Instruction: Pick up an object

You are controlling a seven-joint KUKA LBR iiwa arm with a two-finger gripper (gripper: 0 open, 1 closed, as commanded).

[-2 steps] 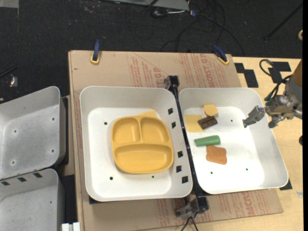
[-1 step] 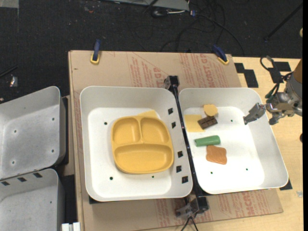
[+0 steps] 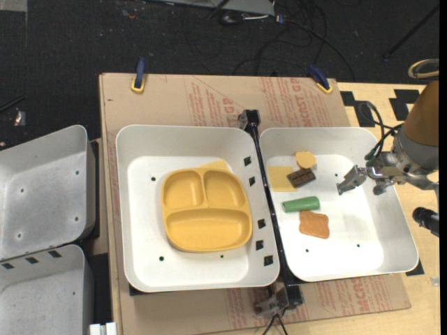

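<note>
The right bin (image 3: 363, 257) holds several small objects on its left side: a green cylinder (image 3: 301, 204), an orange flat piece (image 3: 314, 224), a dark brown block (image 3: 301, 178), a tan round piece (image 3: 304, 160) and a pale yellow flat square (image 3: 279, 178). My gripper (image 3: 349, 182) hangs over the right part of this bin, to the right of the objects and apart from them. Nothing is between its fingers.
The left bin (image 3: 140, 257) holds a yellow divided tray (image 3: 207, 210). A black divider (image 3: 265, 208) runs between the two bins. The arm's orange band (image 3: 424, 117) stands at the right edge. Grey metal trays (image 3: 42, 187) lie off the bench to the left.
</note>
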